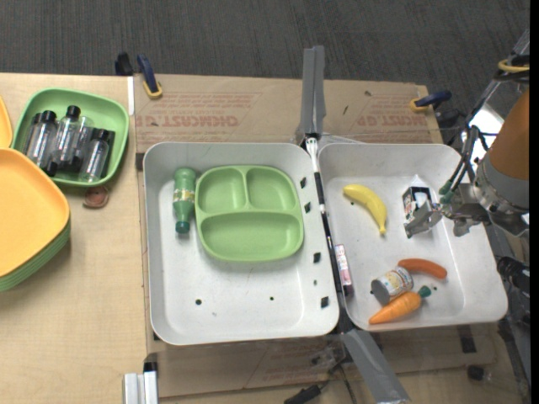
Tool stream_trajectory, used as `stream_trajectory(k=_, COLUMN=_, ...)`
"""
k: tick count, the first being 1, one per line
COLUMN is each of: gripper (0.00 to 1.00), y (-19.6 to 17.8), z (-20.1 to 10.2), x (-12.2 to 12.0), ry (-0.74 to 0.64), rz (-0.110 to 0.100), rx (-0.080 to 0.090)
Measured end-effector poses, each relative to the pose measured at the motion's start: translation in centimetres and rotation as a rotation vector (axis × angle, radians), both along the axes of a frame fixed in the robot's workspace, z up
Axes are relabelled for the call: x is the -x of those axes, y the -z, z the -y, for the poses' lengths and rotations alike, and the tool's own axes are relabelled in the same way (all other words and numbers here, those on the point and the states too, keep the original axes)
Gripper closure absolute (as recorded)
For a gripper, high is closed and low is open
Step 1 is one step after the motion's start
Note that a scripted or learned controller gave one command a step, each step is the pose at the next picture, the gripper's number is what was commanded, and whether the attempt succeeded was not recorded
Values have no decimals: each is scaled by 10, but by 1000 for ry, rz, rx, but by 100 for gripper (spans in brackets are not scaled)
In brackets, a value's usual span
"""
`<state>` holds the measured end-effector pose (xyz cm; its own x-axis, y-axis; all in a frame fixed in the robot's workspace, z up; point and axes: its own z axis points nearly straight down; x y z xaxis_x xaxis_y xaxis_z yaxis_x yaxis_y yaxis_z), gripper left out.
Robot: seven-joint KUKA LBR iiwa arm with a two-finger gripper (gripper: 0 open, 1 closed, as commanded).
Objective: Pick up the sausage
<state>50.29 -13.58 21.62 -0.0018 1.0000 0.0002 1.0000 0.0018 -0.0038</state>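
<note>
Nearest us, the sausage [422,268] lay untouched on the floor of the right bin [480,305], just above the carrot [396,307] and beside the small can [390,285], so we judged the pick not yet made. Farther back, the gripper [418,215] hovered above it near the banana [369,204], its fingers spread and gripping nothing; the descent, closing and lift all remained.

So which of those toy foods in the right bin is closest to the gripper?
The sausage, the orange-red one lying just below the gripper. The banana lies farther off to the left, and the carrot and can sit lower still.
</note>
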Motion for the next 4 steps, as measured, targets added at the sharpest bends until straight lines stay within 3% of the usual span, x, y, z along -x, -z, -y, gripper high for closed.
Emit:
stream_trajectory(k=1, gripper=0, y=126, z=28, x=6, ry=233, rz=0, rx=0)
stream_trajectory(k=2, gripper=100, y=117, z=28, x=7, ry=238, rz=-2, rx=0)
stream_trajectory(k=3, gripper=100, y=121, z=73, x=26, ry=236, rz=1, rx=0)
stream_trajectory(k=4, gripper=100, y=101, z=55, x=-42, ry=419, rz=1, rx=2)
